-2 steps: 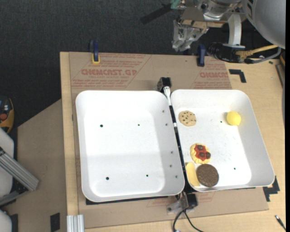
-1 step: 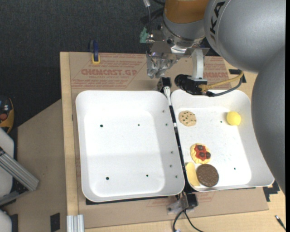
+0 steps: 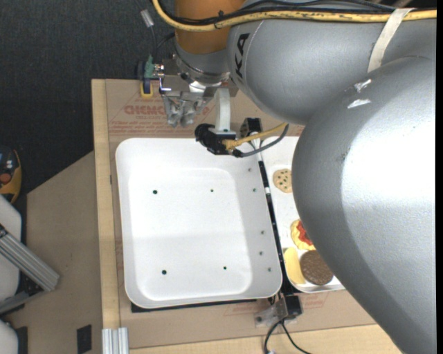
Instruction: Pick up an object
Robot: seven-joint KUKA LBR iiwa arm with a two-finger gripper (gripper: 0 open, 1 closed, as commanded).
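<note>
Grey and bulky, the arm (image 3: 360,173) reaches in from 3 o'clock and covers the view from 12 round to 5 o'clock, with its orange band (image 3: 201,17) at 12 o'clock just above the wrist. The wrist points downward, and the gripper (image 3: 182,116) hangs at about 11 o'clock. It is over the tan bench (image 3: 105,228), beside some red printed lettering (image 3: 138,108) and just beyond the far rim of the left bin (image 3: 187,228). From this slant I cannot tell whether the jaws stand wide or narrow. The left bin lies in the middle of the view, its white floor marked by 4 small black dots, its rounded rims all in sight. At its 3 o'clock, meeting it along a dark seam, lies the right bin (image 3: 282,207), most of which the arm hides. The things to pick lie in the strip that shows. A tan speckled round (image 3: 282,180) sits toward the far end, and a red piece (image 3: 302,235) lies nearer, against the arm's outline. A brown disc (image 3: 316,267) is just beside a pale yellow piece (image 3: 291,261) at the near corner, toward 5 o'clock. All 4 are well apart from the gripper, which stands beyond the left bin's far rim. Bare bench runs as a narrow margin along the left bin at 9 o'clock and a wider one at 6 o'clock, where a small black fitting (image 3: 289,305) with a cable sits.
</note>
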